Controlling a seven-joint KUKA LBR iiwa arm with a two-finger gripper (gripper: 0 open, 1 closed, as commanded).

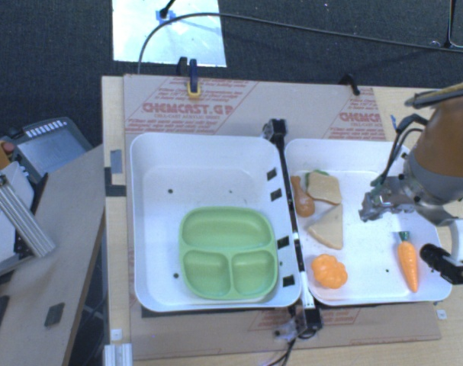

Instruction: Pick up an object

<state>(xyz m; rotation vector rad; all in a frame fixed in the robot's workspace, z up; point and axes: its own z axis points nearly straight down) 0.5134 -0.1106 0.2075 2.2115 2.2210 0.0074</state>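
A light wooden bench (pixel 113 227) carries a brown sheet of cardboard (pixel 216 105) printed with red lettering, held at its far edge by a yellow-and-black clamp (pixel 192 78). On the cardboard two shallow white bins sit touching side by side, the left bin (pixel 151 204) and the right bin (pixel 368 288). Black clips (pixel 275 132) join them along the shared rim.

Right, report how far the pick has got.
Done: the gripper has been brought over the right bin. In hand: nothing can be seen between its fingers; it hangs beside the sandwich pieces. Left: the whole grasp and lift. The carrot, the orange pepper and the sandwich pieces all lie on the bin floor, and the green tray sits in the left bin.
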